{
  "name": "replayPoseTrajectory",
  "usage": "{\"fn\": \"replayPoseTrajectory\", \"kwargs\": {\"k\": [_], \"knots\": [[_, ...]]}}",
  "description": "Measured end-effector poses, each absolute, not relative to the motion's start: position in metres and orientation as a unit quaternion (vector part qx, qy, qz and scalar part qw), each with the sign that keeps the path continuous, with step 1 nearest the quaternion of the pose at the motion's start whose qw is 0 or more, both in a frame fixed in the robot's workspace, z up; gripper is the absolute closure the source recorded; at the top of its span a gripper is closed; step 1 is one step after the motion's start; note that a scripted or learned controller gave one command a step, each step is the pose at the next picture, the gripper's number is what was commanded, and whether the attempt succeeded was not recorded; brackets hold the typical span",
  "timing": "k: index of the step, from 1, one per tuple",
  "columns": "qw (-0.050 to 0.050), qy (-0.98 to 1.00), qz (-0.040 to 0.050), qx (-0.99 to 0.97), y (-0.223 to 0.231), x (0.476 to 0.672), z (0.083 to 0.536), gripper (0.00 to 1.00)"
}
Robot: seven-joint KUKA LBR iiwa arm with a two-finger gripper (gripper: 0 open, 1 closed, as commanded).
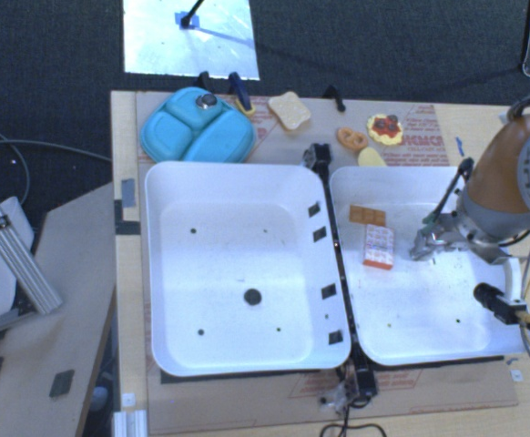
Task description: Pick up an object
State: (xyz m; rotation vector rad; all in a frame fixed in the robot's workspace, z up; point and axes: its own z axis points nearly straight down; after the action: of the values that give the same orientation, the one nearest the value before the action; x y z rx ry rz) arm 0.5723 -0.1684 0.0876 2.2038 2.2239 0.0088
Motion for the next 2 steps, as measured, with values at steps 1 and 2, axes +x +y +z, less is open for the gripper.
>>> {"fn": "replayPoseTrajectory", "kwargs": {"k": [1, 2], "knots": [[0.006, 0.707, 0.0048, 0.707, -0.208, 0.523, 0.089, 1.0], [0.006, 0.71, 0.0036, 0.705, -0.112, 0.49, 0.088, 1.0]]}}
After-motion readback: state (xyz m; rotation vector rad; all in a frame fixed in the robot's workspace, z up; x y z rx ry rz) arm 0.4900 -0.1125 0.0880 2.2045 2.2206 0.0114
